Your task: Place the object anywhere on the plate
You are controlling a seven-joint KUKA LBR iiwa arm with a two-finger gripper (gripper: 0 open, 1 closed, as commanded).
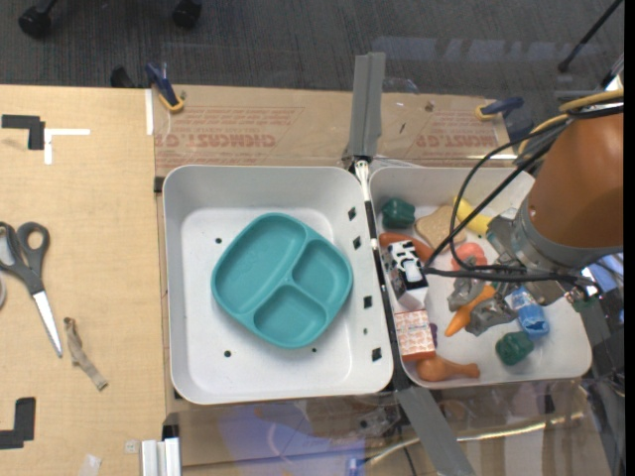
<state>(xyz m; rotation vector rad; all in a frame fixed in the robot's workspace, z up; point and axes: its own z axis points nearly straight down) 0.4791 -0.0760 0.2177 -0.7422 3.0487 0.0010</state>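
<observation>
Carrot (pixel 464 313) under hand (pixel 486 305), pointing down-left

— Where, the plate (pixel 283 281)?
— In the left bin (pixel 189 266), flat on its floor, roughly centred, turned at a slant to the walls.
— Looks?
— Teal, rounded corners, three compartments: one large toward the left, two smaller toward the right and bottom. Nothing resting in any of them.
— And the object?
— Cannot tell which. Small orange carrot-like piece (pixel 461 317) tilted in the right bin (pixel 556 370), among other toys, just beside the pincer (pixel 488 310).
</observation>
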